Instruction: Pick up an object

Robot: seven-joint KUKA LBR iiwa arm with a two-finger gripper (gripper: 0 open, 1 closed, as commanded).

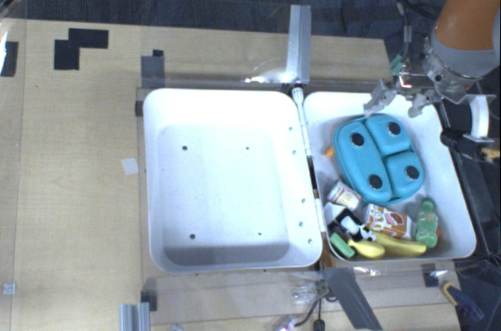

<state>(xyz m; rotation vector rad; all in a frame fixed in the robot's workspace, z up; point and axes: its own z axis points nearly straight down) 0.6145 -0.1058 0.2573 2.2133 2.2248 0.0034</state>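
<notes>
Camera view: gripper (401, 97) above blue tray (380, 157)

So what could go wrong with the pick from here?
The end effector hovers by the far rim of the right bin, over the big blue lid, probably too broad to grip. The banana, green bottle and small carton are packed together, so a grab may slip.

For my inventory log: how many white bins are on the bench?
2: the left bin beside the right bin, which holds the objects. Nothing suggests a hidden third.
</notes>
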